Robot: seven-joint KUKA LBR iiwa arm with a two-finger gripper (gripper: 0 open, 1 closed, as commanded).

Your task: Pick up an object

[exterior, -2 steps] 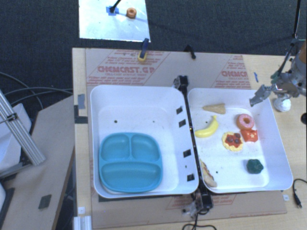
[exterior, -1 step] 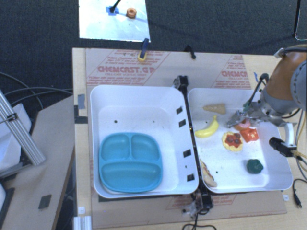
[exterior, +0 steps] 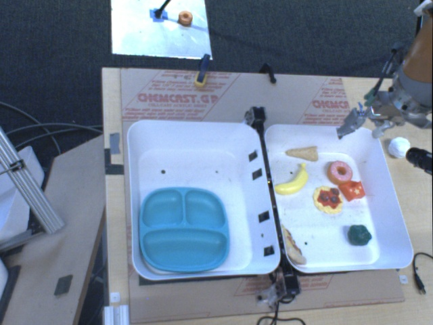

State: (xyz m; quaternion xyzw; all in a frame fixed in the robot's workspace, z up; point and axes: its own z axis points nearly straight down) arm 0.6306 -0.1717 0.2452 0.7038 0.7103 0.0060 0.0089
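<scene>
The right bin [exterior: 385,208] holds several toy foods: a tan wedge [exterior: 302,153], a yellow banana [exterior: 293,181], a pink-frosted donut [exterior: 339,171], a red piece [exterior: 352,190], a yellow disc with red topping [exterior: 329,200], a dark green lump [exterior: 359,234] and a tan slice [exterior: 293,244] by the divider. My gripper [exterior: 364,127] hovers above the bin's far right corner, beyond the donut. Its fingers stand apart with nothing between them.
The left bin [exterior: 196,141] holds a blue divided plate [exterior: 184,227] in its near half. A black divider strip [exterior: 264,181] runs between the bins. A shiny sheet [exterior: 159,19] with a small orange ring lies beyond the bench.
</scene>
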